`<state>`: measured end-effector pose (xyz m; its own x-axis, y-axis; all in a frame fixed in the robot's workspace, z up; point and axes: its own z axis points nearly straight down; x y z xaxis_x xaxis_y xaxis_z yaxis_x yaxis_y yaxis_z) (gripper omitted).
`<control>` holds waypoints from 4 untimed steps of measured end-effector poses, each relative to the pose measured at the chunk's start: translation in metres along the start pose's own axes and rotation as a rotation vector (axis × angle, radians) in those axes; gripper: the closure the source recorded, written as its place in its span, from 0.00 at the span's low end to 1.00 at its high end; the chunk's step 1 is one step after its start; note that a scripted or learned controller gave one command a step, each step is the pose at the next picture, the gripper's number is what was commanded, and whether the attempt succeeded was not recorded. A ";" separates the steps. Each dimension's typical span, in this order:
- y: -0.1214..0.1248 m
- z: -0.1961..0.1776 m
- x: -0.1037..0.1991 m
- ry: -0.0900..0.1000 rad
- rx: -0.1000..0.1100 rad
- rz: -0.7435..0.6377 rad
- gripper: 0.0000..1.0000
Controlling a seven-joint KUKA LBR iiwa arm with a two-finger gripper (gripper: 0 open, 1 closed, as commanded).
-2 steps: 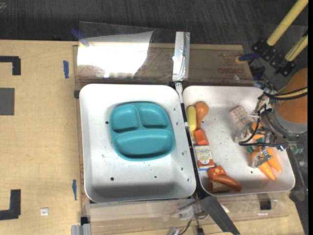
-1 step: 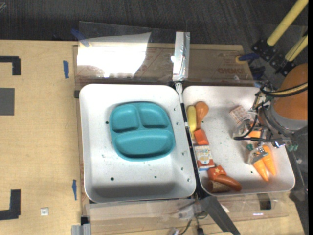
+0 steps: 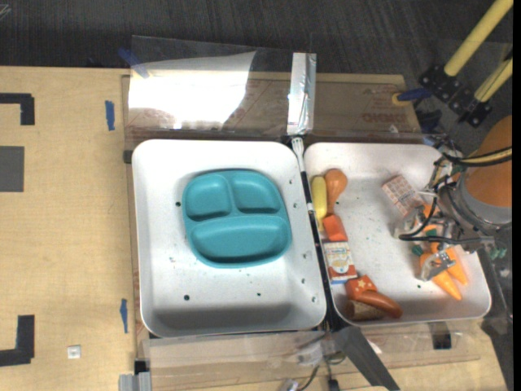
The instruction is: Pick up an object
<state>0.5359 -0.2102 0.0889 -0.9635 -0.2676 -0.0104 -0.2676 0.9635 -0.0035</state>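
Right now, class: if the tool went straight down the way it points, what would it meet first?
Most likely the orange carrot toy lying in the right bin, directly under the tool; depth is hard to judge here.

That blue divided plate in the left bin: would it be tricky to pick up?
Probably. The blue plate looks like stiff, smooth plastic, so likely light but slippery. It lies flat and wide in the left bin, so fingers would probably need its rim. It seems unlikely to roll.

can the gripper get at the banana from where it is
Probably yes. The banana lies uncovered in the right bin, though tight against the left wall, and the gripper sits across the same bin.
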 end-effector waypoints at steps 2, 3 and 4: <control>0.022 -0.014 0.013 -0.014 0.009 0.049 1.00; 0.022 -0.013 0.013 -0.013 0.008 0.049 0.00; 0.016 -0.001 0.038 -0.002 0.000 0.188 0.00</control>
<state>0.4947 -0.2052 0.0892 -0.9965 -0.0830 -0.0125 -0.0830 0.9965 -0.0016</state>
